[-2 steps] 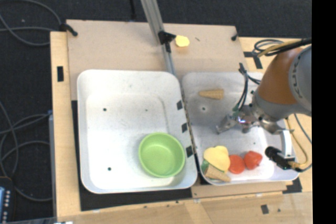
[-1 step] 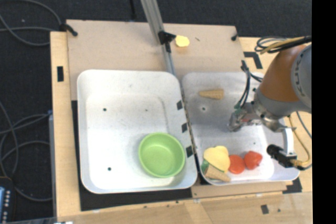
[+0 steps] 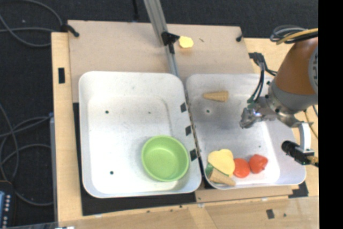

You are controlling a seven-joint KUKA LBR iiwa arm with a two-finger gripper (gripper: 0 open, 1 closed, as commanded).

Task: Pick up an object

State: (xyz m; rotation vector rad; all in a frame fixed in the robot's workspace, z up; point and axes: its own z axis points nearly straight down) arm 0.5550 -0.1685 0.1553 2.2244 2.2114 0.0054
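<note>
Two red pieces (image 3: pixel 250 165) crowd the right bin's (image 3: pixel 268 83) near edge — fingers' (image 3: pixel 247 118) state unclear.

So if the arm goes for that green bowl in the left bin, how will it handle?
The green bowl looks like thin plastic, so probably light and stiff. It sits upright and open; a rim grasp seems best. Pushed, it would likely slide across the smooth left bin.

Two bins sit side by side. In the left bin (image 3: pixel 107 115) a bowl (image 3: pixel 165 157) lies toward five o'clock. In the right bin (image 3: pixel 236 83) a cone (image 3: pixel 216 96) lies toward eleven o'clock, and a cluster of toy foods (image 3: pixel 236 165) lies at six o'clock.
</note>
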